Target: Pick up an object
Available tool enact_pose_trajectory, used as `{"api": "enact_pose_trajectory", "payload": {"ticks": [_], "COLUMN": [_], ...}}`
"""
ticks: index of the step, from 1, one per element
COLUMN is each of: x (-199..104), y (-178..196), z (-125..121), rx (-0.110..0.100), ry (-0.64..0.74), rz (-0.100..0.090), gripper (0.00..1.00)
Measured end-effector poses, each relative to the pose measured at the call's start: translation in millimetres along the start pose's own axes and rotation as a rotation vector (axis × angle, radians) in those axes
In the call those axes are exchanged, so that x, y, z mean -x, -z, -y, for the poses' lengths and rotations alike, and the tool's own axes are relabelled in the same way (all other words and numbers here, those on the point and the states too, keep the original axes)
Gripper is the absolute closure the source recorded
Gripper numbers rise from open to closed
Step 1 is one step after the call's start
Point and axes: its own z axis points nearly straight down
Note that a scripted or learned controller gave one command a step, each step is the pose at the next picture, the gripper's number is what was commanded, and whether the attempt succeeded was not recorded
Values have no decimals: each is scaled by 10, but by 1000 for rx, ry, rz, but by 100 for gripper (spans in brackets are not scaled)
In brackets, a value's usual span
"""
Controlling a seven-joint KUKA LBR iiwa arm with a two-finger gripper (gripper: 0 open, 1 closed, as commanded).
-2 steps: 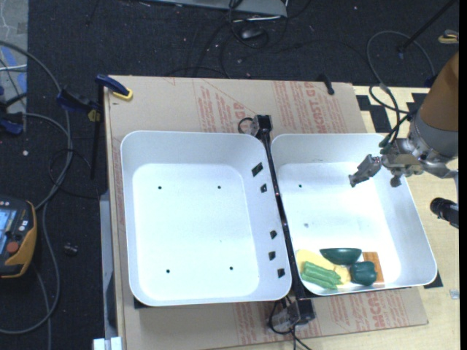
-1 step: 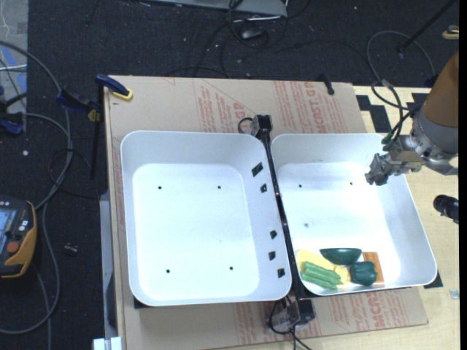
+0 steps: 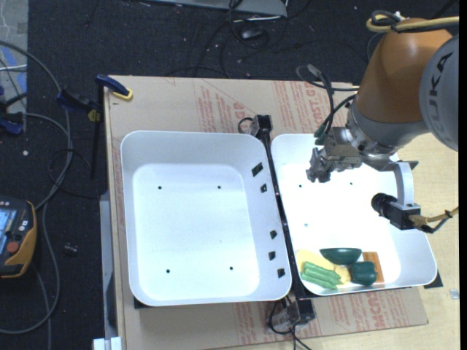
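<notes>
I saw the bench (image 3: 190,93) w/ two white bins side by side. Left bin (image 3: 197,217) had bare floor. Arm (image 3: 408,64) came in from the right, over the right bin (image 3: 343,210). Gripper (image 3: 321,168) hung above that bin's far half, nothing between the fingers that I could see; couldn't tell if open or closed from this angle. Objects sat bunched at the right bin's near edge, well apart from gripper: dark green bowl-shaped piece (image 3: 341,254), light green ridged piece (image 3: 319,275), green block (image 3: 363,272), orange piece (image 3: 371,258) touching it.
</notes>
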Motion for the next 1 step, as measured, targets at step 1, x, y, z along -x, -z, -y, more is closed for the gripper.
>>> {"api": "enact_pose_trajectory", "payload": {"ticks": [1], "x": [-568], "y": [1342], "z": [292], "rx": [6], "ry": [-8], "rz": [0], "gripper": [100]}}
